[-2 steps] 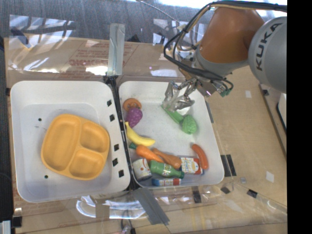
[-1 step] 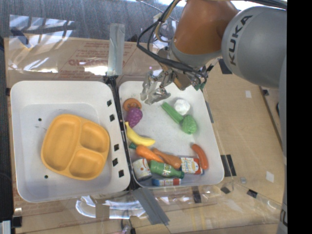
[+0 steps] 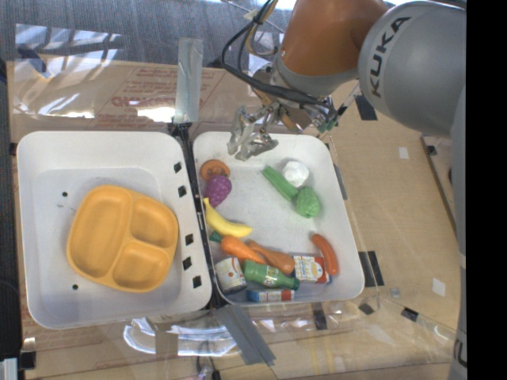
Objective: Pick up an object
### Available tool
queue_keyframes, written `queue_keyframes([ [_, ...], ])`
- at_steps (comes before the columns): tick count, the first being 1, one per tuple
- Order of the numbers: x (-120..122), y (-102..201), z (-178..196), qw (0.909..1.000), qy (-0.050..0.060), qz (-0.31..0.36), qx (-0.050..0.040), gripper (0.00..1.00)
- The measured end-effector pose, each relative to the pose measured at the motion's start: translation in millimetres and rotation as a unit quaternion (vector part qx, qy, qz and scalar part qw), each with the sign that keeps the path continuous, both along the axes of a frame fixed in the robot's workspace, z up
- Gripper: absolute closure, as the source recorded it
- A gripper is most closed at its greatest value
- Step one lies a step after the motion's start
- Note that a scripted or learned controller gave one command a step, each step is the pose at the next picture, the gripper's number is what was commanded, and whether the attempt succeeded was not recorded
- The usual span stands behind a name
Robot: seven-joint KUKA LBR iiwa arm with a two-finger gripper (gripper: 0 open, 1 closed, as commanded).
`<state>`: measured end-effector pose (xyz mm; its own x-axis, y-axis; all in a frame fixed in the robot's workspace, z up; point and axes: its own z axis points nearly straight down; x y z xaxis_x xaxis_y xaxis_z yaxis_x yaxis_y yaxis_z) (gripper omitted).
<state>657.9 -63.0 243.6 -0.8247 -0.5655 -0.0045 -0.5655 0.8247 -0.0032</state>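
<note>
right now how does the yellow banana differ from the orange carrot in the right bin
The yellow plastic banana is curved; the orange plastic carrot is straighter and tapered. The banana lies nearer the bins' divider, above the carrot, which rests against the green bottle. Both are toy foods lying flat in the right white bin.

Gripper [image 3: 251, 141] low, empty, pointing down

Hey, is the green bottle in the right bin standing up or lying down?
Lying down. The green bottle rests on its side near the front wall of the right bin, among the other toy foods.
</note>
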Motion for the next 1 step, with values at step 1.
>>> queue_keyframes([
  [1, -0.9, 43.5, -21.3, 0.9992, 0.003, 0.04, 0.0003, 1.0],
])
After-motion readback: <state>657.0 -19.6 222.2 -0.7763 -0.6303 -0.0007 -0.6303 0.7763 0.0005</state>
